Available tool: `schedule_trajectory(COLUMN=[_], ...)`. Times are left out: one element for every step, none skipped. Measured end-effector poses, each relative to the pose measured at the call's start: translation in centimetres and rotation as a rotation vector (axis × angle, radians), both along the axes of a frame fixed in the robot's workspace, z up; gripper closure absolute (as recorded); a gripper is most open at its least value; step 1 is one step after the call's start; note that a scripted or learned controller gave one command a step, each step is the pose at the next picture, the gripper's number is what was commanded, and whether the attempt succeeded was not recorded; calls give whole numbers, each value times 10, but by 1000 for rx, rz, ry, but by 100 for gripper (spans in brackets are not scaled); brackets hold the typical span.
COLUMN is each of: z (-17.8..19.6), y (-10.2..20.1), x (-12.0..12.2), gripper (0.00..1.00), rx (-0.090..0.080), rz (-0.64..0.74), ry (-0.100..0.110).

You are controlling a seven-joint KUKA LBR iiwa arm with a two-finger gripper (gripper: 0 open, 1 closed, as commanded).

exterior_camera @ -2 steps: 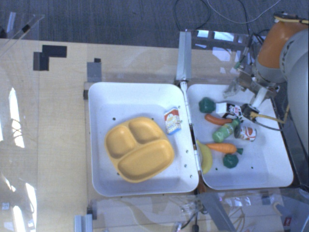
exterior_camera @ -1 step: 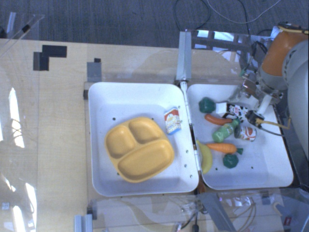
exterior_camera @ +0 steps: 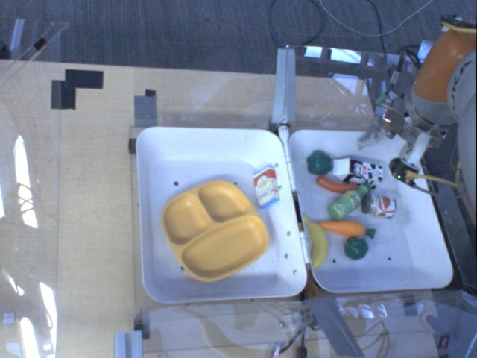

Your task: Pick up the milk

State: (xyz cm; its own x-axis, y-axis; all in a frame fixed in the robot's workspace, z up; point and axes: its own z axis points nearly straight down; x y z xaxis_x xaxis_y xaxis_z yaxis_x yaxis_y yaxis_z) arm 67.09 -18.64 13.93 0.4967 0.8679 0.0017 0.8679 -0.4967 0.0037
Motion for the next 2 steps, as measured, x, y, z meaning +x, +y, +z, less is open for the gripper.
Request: schedule_trajectory(z=[-53, 17], y=[-9, 36], x=[-2, 0], gripper=[0, 0], rx=[6, -1], rz=[30, 227], ry=[15, -1])
